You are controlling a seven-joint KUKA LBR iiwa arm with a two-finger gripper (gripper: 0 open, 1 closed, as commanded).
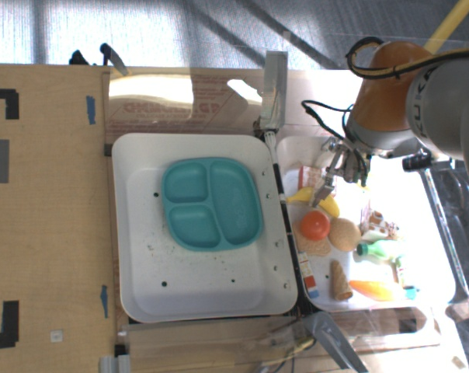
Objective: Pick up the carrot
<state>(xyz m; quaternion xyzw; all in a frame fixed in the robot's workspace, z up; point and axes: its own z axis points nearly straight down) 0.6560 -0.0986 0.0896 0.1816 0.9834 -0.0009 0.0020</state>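
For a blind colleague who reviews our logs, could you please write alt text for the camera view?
A grey robot arm reaches from the right, its gripper low over a yellow banana in the right white bin; the orange carrot lies apart, near that bin's front edge. The left white bin holds a teal divided plate.
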